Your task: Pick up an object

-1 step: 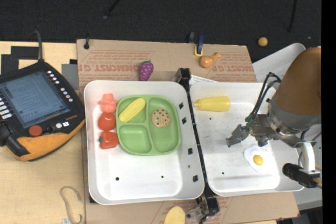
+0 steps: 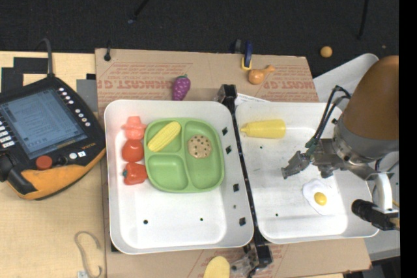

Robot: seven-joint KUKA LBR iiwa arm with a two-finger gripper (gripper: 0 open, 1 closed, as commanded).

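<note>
While the jaws [image 2: 294, 167], spread and holding nothing, hover nearby, the flat fried egg [image 2: 318, 196] shows a yellow yolk.

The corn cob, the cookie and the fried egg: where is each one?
corn cob [image 2: 162, 135], camera view, middle of the cob.
cookie [image 2: 199, 146], camera view, centre of its top face.
fried egg [image 2: 320, 198], camera view, on the yolk.
</note>
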